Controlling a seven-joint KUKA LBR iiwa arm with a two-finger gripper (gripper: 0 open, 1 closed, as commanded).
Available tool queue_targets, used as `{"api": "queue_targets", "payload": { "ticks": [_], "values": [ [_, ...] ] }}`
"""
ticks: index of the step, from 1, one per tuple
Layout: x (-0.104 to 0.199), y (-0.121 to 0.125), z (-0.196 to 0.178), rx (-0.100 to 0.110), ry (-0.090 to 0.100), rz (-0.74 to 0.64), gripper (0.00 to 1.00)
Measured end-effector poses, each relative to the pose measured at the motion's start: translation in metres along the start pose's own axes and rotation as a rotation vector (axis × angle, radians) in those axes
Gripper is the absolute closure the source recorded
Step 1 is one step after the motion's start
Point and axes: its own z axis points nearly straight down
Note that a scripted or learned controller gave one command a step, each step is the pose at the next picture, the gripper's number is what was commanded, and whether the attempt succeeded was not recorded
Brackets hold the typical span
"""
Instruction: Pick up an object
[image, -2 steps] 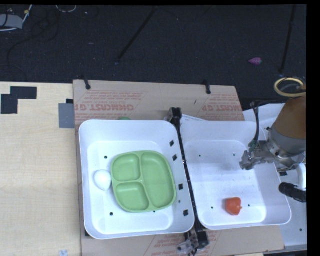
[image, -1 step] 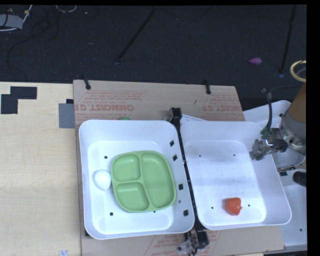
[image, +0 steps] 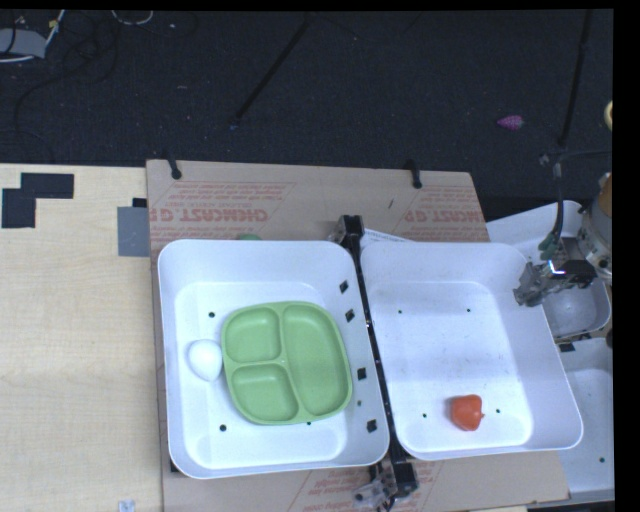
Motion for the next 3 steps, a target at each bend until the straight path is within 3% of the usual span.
{"api": "queue_targets", "payload": {
  "ticks": [3],
  "values": [
    [0.149, -0.005, 0.032, 0.006, 0.003, -0.002, 1.00]
  ]
}}
